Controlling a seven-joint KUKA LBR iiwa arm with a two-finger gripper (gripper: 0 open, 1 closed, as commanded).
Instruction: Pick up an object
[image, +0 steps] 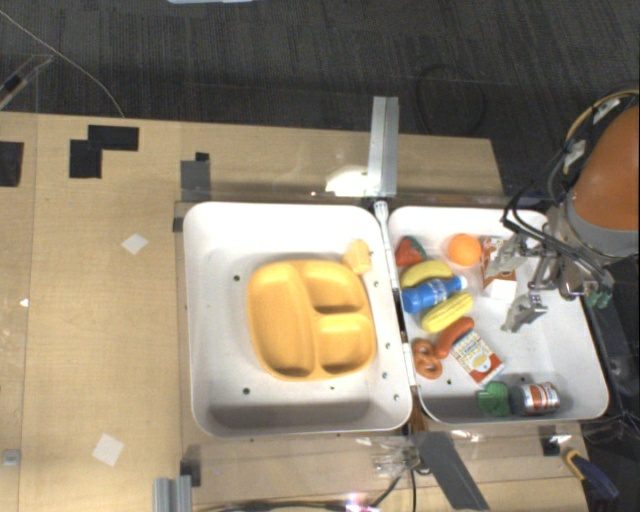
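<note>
**Two bins, one arm poised over the right-hand one**

Two shallow white bins sat side by side on the wooden surface (90, 330). The left bin (215, 400) carried a big yellow divided tray (305, 318), with a small pale yellow piece (357, 256) just beside the tray's upper right corner. The right bin (575, 385) held everything else, crowded toward its left half.

The arm (605, 185) reached in from the right, its orange band above the bin's upper right corner. The jaws (524, 308) hung over a bare patch of the right bin floor, apart from the clutter; whether they were spread or pressed together could not be told, and nothing showed between them.

Down the left side of that bin lay a red piece (409, 249), a banana (425, 271), a blue bottle (432, 294), a corn cob (444, 311) and a pretzel (425, 357), with a red carton (474, 355) near the middle. An orange (463, 249) lay toward the far wall, and a soda can (538, 398) lay beside a green piece (492, 399) at the near wall.

The step appeared to be the approach, with no object yet taken. The carton looked nearest; the next move would call for shifting left, lining the jaws up across it, and descending without nudging the corn cob.
</note>
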